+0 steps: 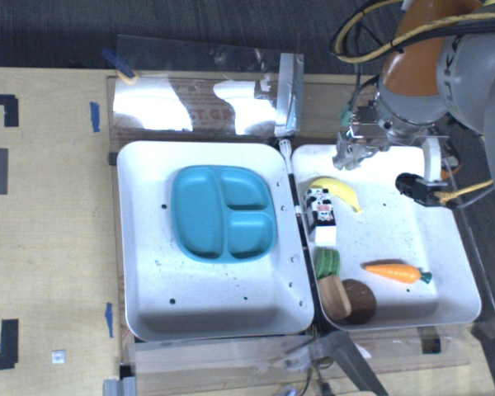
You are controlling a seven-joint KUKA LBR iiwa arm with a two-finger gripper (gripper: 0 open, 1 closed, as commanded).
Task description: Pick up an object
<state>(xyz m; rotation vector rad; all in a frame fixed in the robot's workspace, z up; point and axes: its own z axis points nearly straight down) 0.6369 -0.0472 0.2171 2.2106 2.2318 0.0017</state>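
My gripper (pixel 352 157) hangs over the back left corner of the right bin (pixel 450 262), pointing down. A yellow banana (pixel 337 191) lies just in front of it and a little to the left, apart from it. Beside the banana, against the bin's left wall, is a small black and white box (pixel 320 215). Further forward sit a green item (pixel 327 261), a wooden block (pixel 333 295) and a brown round object (pixel 361 301). An orange carrot (pixel 393 271) lies in the middle front of the bin. Nothing shows in the gripper's grasp.
The left bin (pixel 140 287) holds a blue divided plate (pixel 223 211). A clear panel and a metal post (pixel 289 93) stand behind the bins. Yellow and black cables (pixel 371 31) loop off the arm, and a black connector (pixel 412 186) hangs over the right bin's back.
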